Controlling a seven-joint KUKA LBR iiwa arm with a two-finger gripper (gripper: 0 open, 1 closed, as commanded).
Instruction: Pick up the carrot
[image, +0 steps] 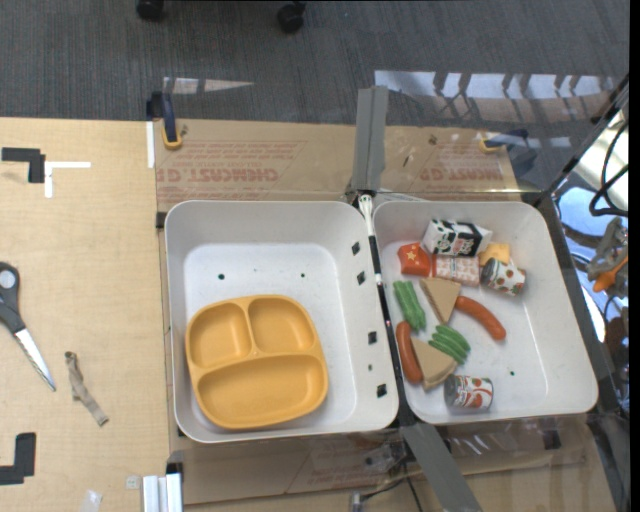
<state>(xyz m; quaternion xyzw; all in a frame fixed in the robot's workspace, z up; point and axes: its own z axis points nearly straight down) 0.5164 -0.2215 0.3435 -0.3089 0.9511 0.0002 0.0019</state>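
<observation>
Claw (606, 262) is being kept outside the right bin (545, 345), whether open or closed cannot be told, while the carrot (409, 355) is lying along that bin's left wall, crowded by a sandwich wedge (433, 364), which is probably leaving little grasping room.

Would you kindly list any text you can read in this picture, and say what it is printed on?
Brown cardboard sheet behind the left bin: red print, mirrored, too blurred to read.
Brown cardboard sheet behind the right bin: red print, likewise unreadable.
Small black-and-white carton: markings too small to read.
Small red-and-white tin can: label too small to read.
</observation>
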